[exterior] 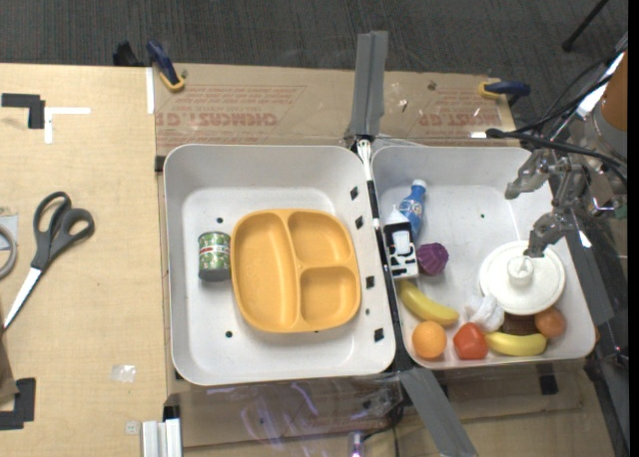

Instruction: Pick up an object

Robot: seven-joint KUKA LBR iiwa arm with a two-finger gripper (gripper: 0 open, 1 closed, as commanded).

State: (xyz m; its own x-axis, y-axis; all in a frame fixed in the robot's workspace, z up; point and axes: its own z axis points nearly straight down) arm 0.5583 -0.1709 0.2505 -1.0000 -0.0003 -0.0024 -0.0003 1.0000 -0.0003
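Just below the end effector (555,208) sits a white dish (521,280).

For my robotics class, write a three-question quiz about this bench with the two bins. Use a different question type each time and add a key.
1. True or false: the yellow tray lies in the left bin.
2. What stands just left of the tray? A) a banana B) a small green can C) scissors
3. Fill in: the gripper hangs over the ____ bin.

Key
1. True.
2. B, the small green can. The scissors lie on the bench outside the bins, and both bananas are in the right bin.
3. Right; it sits above the white round object.
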